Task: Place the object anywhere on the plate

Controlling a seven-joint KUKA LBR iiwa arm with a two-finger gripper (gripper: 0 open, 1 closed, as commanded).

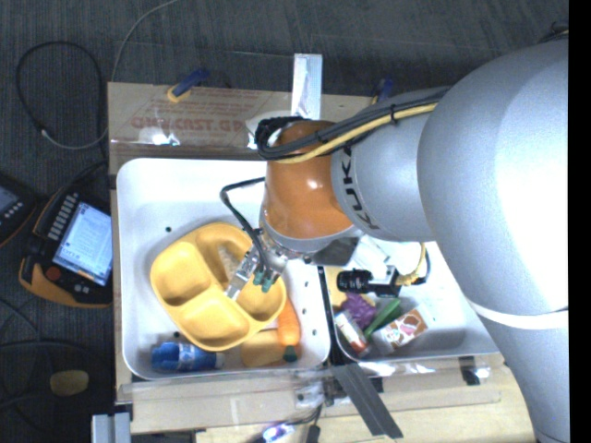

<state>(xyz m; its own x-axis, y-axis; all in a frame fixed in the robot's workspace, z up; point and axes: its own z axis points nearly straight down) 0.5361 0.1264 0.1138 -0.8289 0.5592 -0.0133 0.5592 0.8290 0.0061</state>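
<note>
One gripper hangs low over the left bin, its slim metal fingers with greenish tips poised above the right-hand edge of the yellow divided plate. Whether those fingers are parted or pressed together I cannot tell from here, and nothing can be made out between them. The plate sits tilted in the middle of the bin, its compartments bare. Just beside the gripper, towards the near-right corner of the same bin, a toy carrot lies off the plate, touching a yellow block by the plate's rim. A blue bottle lies on its side along the bin's front wall. Above the gripper the arm's orange band bulks large. The right bin holds a heap of small packets and toy vegetables.
</note>
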